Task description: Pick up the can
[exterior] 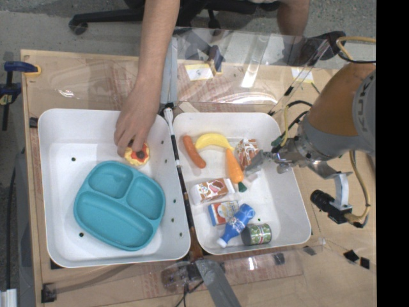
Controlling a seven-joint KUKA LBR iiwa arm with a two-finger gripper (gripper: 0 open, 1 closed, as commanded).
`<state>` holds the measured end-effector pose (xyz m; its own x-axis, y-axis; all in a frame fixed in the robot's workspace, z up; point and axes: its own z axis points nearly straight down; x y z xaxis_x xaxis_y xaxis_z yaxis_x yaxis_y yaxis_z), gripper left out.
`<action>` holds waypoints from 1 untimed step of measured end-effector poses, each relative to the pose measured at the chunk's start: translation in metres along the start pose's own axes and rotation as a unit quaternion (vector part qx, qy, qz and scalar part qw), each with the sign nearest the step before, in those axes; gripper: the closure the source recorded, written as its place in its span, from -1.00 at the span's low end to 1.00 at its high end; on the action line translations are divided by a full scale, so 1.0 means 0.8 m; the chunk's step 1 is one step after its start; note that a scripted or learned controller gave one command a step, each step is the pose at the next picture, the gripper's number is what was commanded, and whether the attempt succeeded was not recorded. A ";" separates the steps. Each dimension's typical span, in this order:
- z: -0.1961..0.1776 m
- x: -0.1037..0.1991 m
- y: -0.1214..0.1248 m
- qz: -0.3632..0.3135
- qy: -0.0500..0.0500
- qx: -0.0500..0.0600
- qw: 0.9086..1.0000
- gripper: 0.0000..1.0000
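A small green can [257, 234] lies on its side near the front right corner of the right bin [289, 200], touching a blue and white bottle [234, 224]. My gripper [255, 163] hangs over the right bin's right middle, beside a snack packet [246, 151] and the tip of a carrot [234, 165]. It is well above and behind the can. I cannot tell how the gripper's tips stand.
A person's arm [150, 62] reaches into the left bin [61, 139], hand on a yellow and red toy [137, 154] behind a teal divided plate [119, 204]. The right bin also holds a banana [213, 141], a sausage [193, 151] and two small cartons [213, 189].
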<state>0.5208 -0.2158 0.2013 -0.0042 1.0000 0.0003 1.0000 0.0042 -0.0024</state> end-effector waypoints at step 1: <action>0.141 -0.053 0.110 0.018 0.001 -0.002 1.000 -1.00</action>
<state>0.6088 -0.2577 0.0882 0.0311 0.9995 0.0018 0.9995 -0.0311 0.0006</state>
